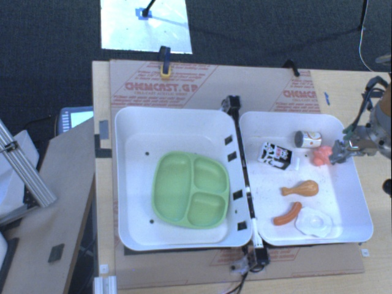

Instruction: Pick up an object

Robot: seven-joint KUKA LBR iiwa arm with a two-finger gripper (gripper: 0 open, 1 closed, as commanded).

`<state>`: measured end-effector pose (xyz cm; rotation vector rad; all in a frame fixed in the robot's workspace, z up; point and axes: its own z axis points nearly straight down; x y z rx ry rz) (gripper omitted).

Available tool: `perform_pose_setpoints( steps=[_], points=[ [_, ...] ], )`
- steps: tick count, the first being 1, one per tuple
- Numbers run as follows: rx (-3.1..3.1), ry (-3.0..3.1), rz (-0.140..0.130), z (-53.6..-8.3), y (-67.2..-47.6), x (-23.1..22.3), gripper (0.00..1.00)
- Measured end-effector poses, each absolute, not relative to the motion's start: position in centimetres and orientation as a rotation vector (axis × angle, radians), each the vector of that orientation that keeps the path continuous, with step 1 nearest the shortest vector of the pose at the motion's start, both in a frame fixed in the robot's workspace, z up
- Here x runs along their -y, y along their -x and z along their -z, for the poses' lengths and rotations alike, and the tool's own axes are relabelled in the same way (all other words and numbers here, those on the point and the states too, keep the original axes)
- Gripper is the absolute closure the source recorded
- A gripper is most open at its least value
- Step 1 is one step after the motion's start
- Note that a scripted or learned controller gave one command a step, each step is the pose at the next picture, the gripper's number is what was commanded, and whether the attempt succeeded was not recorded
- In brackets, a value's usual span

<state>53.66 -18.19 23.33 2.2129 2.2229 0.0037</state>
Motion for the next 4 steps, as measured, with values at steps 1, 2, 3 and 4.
perform_pose_setpoints(
  steps=[1,2,3,4],
  points=[
    [-2.231,-2.209,-0.004,-22.4,-56.2,13.4,1.00],
    [-2.230,-2.210,-0.007,-23.2,-58.5,8.9,1.00],
    [-2.232,-2.209,-0.007,-24.1,-60.1,3.9,1.00],
    [-2.232,-2.210,-0.004,-22.7,-61.4,-1.2,1.00]
  ],
)
